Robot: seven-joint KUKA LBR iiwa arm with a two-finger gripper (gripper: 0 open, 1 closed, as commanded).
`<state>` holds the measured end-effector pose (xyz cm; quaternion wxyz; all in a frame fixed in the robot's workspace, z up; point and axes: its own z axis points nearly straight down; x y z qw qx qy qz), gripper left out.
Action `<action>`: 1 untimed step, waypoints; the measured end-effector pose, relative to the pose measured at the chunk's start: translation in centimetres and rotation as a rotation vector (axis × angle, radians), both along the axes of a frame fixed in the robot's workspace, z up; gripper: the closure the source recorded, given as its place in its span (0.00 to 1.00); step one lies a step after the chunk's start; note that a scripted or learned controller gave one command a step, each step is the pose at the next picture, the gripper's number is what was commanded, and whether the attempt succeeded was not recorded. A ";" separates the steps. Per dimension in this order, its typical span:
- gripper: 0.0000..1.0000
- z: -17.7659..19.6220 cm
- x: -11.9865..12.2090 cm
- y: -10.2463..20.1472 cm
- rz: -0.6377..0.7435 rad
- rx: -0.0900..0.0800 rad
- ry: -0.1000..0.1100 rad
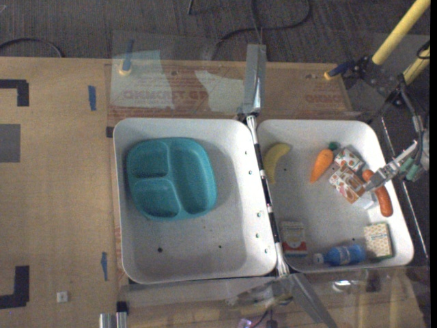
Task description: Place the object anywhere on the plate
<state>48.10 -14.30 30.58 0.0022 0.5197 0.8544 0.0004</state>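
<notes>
Camera view: the gripper (pixel 381 176) is poised beside the sausage (pixel 382 198), far from the plate (pixel 171 177); its grip cannot be told

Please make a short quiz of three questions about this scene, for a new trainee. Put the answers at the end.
1. True or false: the teal plate lies in the left bin.
2. Which thing lies nearest the divider in the right bin? A) carrot B) banana C) blue bottle
3. Fill in: the gripper is above the bin's ______ side, near the orange sausage and the patterned carton.

Key: 1 true; 2 B; 3 right.
</notes>
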 end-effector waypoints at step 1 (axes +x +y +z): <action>1.00 -4.7 6.3 6.2 -0.135 0.001 0.001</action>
